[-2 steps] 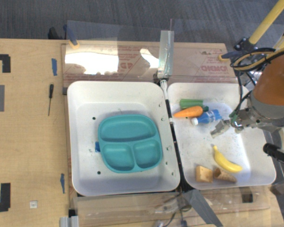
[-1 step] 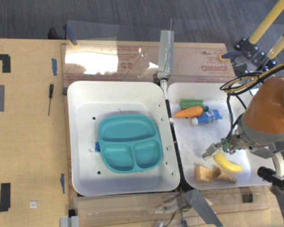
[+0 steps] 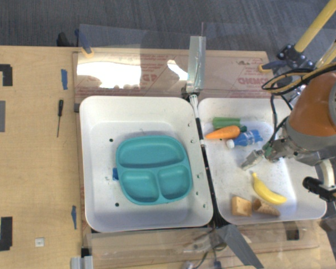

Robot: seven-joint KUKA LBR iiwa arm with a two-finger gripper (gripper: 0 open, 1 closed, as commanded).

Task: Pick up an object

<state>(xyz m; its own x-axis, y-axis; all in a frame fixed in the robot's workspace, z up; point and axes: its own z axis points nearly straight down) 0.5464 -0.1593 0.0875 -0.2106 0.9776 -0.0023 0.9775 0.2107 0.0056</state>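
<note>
The right bin (image 3: 302, 206) holds a green item (image 3: 227, 121), an orange carrot (image 3: 223, 132) and a blue and white bottle (image 3: 246, 138) grouped at its far left. A yellow banana (image 3: 267, 190) lies near the front, with two brown bread-like chunks (image 3: 242, 205) just below it. My gripper (image 3: 252, 159) hangs over the middle of this bin, tilted toward the lower left. It sits between the bottle and the banana, just above the banana's upper tip. Nothing visible is held in it.
The left bin (image 3: 95, 150) carries a teal divided plate (image 3: 154, 168). A clear panel and a metal post (image 3: 195, 66) stand behind the bins. The grey arm with its orange band (image 3: 316, 114) enters from the right above the right bin's far side.
</note>
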